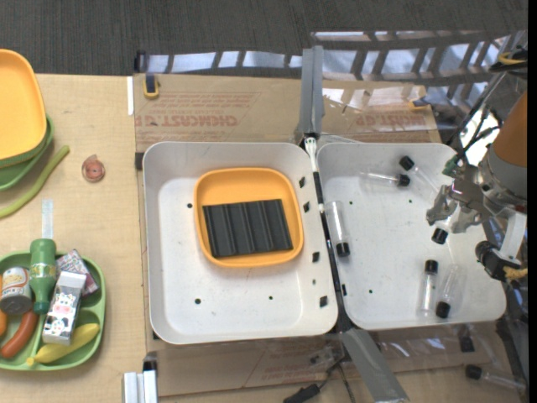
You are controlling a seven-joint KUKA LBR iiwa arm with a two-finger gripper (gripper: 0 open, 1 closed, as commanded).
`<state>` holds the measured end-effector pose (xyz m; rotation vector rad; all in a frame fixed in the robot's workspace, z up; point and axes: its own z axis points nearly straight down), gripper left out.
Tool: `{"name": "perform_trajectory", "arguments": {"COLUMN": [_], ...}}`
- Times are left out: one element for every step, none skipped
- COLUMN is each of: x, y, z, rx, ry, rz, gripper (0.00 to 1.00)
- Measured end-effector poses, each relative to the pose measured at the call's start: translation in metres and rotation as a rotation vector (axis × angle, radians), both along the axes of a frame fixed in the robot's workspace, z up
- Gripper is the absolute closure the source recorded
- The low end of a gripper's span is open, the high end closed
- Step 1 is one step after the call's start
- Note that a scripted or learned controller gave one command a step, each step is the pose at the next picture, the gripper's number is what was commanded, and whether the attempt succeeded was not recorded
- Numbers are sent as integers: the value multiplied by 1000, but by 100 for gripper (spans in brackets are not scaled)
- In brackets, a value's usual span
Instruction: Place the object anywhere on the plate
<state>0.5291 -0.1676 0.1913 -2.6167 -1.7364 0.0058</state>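
An orange plate (248, 179) lies in the left bin (176, 292), toward its back. A dark grey ribbed slab (248, 228) rests flat on the plate and covers most of its floor. My gripper (447, 211) hangs over the right side of the right bin (377, 305), far from the plate. Just below it lies a small black-capped vial (439, 236). Several more clear vials with black caps are scattered in that bin, among them one (384, 177) at the back and one (336, 227) by the left wall.
On the wooden table to the left stand stacked orange and green dishes (18, 120), a green tray of toy food (52, 313) and a small pink disc (93, 169). Cardboard (218, 112) lies behind the bins. Metal framing (403, 57) stands at the back right.
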Motion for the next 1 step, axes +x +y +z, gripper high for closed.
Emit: {"name": "perform_trajectory", "arguments": {"x": [54], "y": [-15], "z": [41], "rx": [0], "ry": [-1], "rz": [272], "gripper": [100]}}
